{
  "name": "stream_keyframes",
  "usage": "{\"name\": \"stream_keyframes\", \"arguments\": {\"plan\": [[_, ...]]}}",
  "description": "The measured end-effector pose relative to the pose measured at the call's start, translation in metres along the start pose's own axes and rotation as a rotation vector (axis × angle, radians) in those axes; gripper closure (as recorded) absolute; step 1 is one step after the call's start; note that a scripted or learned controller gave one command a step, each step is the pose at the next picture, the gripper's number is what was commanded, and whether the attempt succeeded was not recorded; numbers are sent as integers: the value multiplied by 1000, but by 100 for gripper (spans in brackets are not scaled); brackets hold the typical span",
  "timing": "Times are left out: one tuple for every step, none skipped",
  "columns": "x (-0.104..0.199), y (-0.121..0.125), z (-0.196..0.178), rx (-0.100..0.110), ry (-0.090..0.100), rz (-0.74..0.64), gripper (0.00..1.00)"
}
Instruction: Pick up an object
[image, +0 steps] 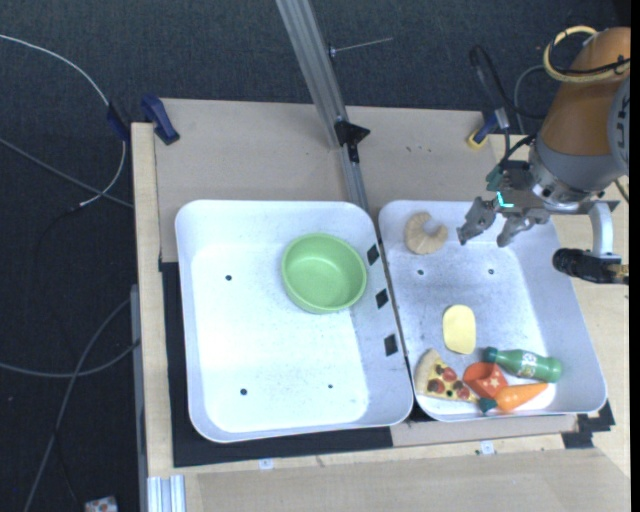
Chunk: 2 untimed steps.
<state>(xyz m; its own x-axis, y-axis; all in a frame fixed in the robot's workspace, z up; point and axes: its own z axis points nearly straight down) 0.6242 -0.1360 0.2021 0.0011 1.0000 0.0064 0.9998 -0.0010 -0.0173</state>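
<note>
My gripper hangs over the far end of the right bin, its two dark fingers spread apart with nothing between them. A tan curved piece lies just left of the fingers. Nearer the front lie a yellow oval piece, a green bottle, a pizza slice, a red piece and an orange carrot, crowded in the bin's near corner.
The left bin holds a green bowl toward its far right. A metal pole slants down to the gap between the bins. Blue clamps sit at the bench's far corners.
</note>
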Motion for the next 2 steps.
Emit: {"name": "stream_keyframes", "arguments": {"plan": [[0,2,-5,-9,-1,-1,0],[0,2,36,-4,-1,0,0]]}}
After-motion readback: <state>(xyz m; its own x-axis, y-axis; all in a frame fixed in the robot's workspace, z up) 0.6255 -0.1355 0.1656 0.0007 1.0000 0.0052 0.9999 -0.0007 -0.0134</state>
